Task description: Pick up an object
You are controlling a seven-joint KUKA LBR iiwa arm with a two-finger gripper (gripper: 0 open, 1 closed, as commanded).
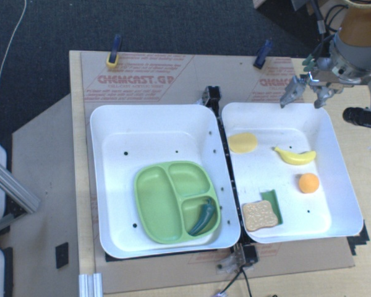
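My end effector (304, 99) hangs with fingers spread, holding nothing, over the right bin's (341, 146) far rim; the banana (295, 156) (yellow, curved) lies just below it inside that bin.

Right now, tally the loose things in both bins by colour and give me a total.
Yellow: 2, the disc and the banana.
Orange: 1, the ball.
Green: 3, the divided plate, the pepper lying in it, and the flat piece under the toast.
Tan: 1, the toast.
Total: 7.
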